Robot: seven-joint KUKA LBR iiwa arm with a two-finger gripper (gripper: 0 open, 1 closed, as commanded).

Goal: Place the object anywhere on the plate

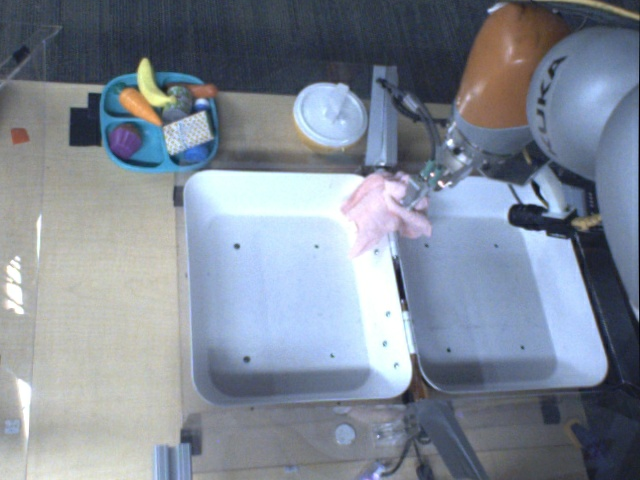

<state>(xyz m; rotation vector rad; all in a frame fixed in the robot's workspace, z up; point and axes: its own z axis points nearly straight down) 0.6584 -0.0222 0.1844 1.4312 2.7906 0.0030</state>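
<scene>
While I watch the feed from the overhead camera, the pink cloth sits bunched at the far end of the ridge where the left bin and the right bin meet, draped across both rims near their back corners. My gripper is at the cloth's right upper edge, and a fold of the fabric appears to be caught between its fingertips; I read that as the fingers closed on the cloth, though the pinch point is small from this angle.

I judge the cloth to be very light, soft and limp. It will sag and trail from whatever point it is held by, and it cannot break. A shallow nip on one corner may slip free, so a deeper bite into the thick crumpled middle would hold better than the thin edge. Dangling parts could snag on the bin rims as it is lifted.

Behind the bins, a white round plate with a yellow rim stands on the bench, near the cloth but apart from it. Further left is a blue divided tray of toy food, well apart from the cloth.
</scene>
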